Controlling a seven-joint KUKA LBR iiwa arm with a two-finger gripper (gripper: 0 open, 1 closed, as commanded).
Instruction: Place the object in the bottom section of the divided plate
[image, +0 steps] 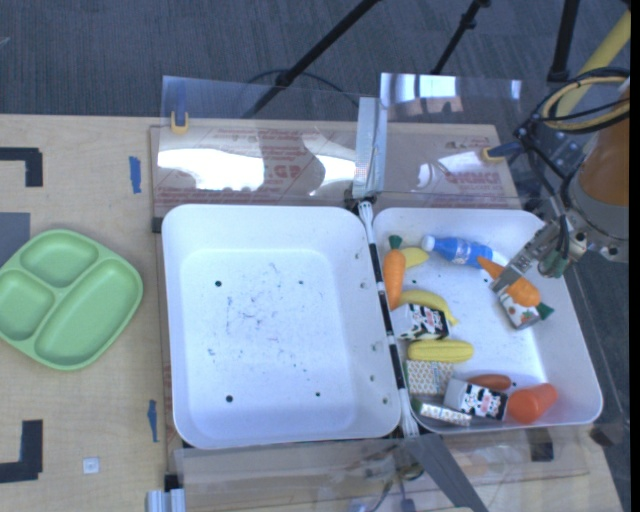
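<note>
Apparently the gripper (528, 262) hung over the right bin's (575, 345) right edge, above a carrot toy (520, 291); jaw state couldn't be told. Green divided plate (66, 297) sat at bench's left edge.

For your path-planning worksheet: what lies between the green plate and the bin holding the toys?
In the camera view, bare bench, then the left bin, lies between the plate and the right bin.

Green divided plate (68, 298) on the worktop

It lay flat, well left of the left white bin (270, 225), three compartments facing up, the largest toward the bin.
</note>
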